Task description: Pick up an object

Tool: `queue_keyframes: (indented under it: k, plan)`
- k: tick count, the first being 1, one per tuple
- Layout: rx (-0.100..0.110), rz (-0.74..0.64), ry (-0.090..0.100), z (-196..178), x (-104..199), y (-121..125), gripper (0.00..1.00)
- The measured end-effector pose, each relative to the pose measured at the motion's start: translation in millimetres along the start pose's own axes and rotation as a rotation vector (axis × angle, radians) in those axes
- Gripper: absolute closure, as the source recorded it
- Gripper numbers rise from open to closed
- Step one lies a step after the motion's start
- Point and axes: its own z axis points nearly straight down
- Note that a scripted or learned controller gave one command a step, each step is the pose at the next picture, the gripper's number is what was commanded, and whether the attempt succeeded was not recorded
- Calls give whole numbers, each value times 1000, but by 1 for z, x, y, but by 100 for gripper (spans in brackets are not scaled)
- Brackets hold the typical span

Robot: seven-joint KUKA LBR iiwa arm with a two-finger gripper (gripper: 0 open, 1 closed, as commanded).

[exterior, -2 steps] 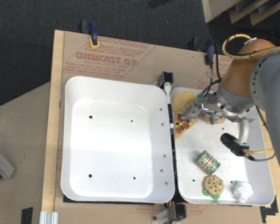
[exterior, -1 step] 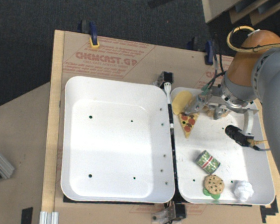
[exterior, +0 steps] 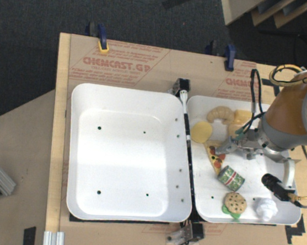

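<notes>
Several small things crowd the right bin point(exterior: 291, 219); the tool point(exterior: 239, 141), state I cannot tell, hangs at ten o'clock there, so it may nudge the yellow disc point(exterior: 201, 132) aside.

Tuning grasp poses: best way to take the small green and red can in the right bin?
Grip the can across its round body, coming straight down. It lies on its side, tilted, with bare floor along both long sides; the pizza slice sits near its upper-left end, so avoid closing end to end.

Dark carpet floor point(exterior: 57, 2); wooden bench board point(exterior: 55, 151); pale furniture, perhaps shelving point(exterior: 267, 8), top right.
</notes>
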Motion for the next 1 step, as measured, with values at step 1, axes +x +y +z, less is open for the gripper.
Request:
queue_keyframes:
  k: [1]
  plan:
    - [-3,-8,-1,1,2,37,0]
